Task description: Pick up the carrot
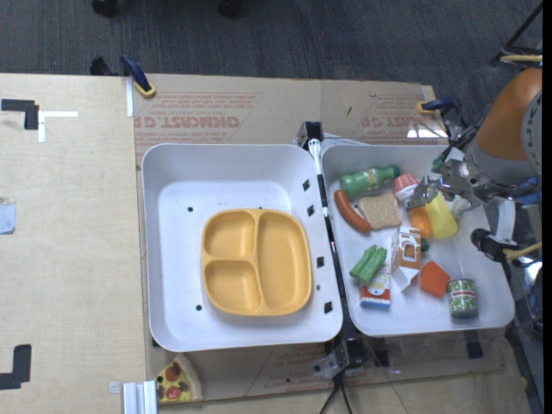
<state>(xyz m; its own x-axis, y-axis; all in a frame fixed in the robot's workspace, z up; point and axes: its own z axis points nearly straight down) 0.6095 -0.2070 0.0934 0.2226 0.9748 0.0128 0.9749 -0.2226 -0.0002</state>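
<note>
The carrot (421, 224) lies in the right bin (492, 313), just right of the bread slice (380, 210) and touching the yellow bottle (442, 216). The end effector (424, 193) hovers just above the carrot; whether it is spread cannot be told.

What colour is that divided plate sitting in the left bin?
Yellow. The divided plate shows plainly in the camera view, in the left bin.

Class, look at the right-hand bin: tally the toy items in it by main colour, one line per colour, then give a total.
Green: 3 (bottle, pea pod, can)
Red or orange: 4 (sausage, carrot, wedge, tomato piece)
Yellow: 1 (block)
Brown: 1 (bread)
White cartons: 2
Total: 11
</note>
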